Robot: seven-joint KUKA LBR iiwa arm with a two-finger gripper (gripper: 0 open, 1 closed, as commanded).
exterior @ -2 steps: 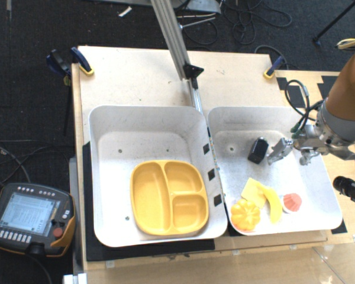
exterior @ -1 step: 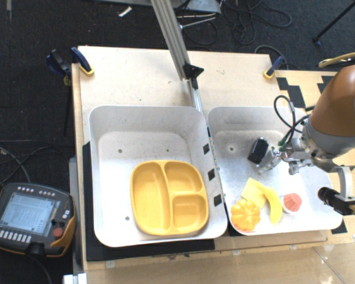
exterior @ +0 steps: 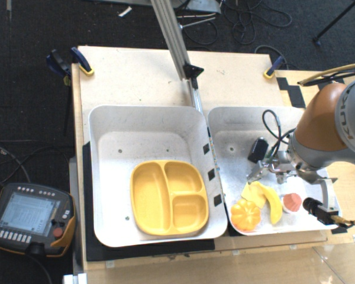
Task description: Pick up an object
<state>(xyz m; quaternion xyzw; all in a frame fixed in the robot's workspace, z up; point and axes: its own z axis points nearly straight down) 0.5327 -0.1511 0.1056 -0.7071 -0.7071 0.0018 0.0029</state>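
Observation:
In the right bin (exterior: 236, 129), a yellow banana (exterior: 267, 199) lies near the front edge. An orange fruit (exterior: 246, 215) touches its left end. A small red and pink object (exterior: 292, 202) sits just right of the banana. My gripper (exterior: 264, 171) hangs low in this bin, directly behind the banana's upper end and close above it. I see nothing held in it. The grey arm with its orange band (exterior: 322, 126) comes in from the right and covers the bin's right wall.
The left bin (exterior: 106, 129) holds a yellow divided plate (exterior: 169, 196) in its front half. A slanted metal pole (exterior: 173, 34) stands behind the bins. A teach pendant (exterior: 29, 216) lies off the bench at the left.

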